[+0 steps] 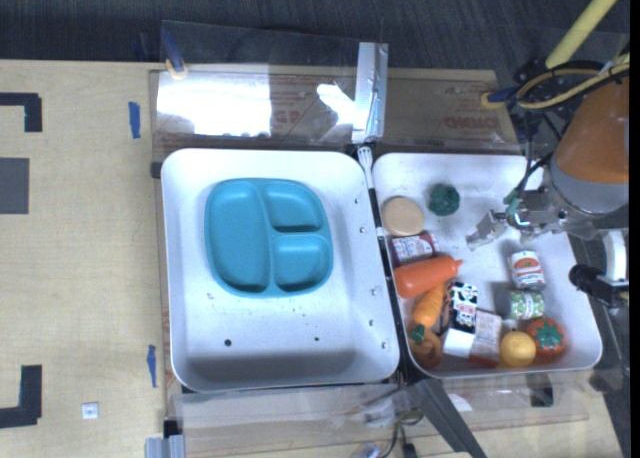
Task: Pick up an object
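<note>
Within right bin (585,346), carrot (428,275) lying level, tip pointing right

Divided tray (268,235) in left bin (180,276); toy foods (428,274) in right bin (585,346).

No legible text, labels too blurred
</note>
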You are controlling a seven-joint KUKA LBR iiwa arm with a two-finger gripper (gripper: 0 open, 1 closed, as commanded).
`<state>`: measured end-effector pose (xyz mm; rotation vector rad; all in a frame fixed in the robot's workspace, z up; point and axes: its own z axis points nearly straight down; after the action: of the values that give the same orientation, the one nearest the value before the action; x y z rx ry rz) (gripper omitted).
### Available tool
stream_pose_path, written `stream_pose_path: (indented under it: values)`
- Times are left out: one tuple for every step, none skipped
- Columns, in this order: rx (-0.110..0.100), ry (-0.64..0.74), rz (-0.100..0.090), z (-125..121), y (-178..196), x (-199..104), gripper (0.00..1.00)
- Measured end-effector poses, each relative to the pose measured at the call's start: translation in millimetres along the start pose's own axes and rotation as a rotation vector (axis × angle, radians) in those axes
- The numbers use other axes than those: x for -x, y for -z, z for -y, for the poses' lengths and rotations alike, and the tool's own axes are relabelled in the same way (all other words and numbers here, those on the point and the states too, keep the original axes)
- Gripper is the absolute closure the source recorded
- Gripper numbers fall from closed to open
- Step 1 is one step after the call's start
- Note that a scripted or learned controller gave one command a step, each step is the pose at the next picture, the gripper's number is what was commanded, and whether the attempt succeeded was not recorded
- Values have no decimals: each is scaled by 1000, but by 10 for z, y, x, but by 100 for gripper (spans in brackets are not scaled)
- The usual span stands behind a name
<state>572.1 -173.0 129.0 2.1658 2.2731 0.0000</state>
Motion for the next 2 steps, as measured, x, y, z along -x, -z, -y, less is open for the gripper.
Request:
stream_pose_path:
  values:
    - [7, -65, -18, 278, -380, 356, 0]
    - [13, -67, -7, 274, -280, 390, 100]
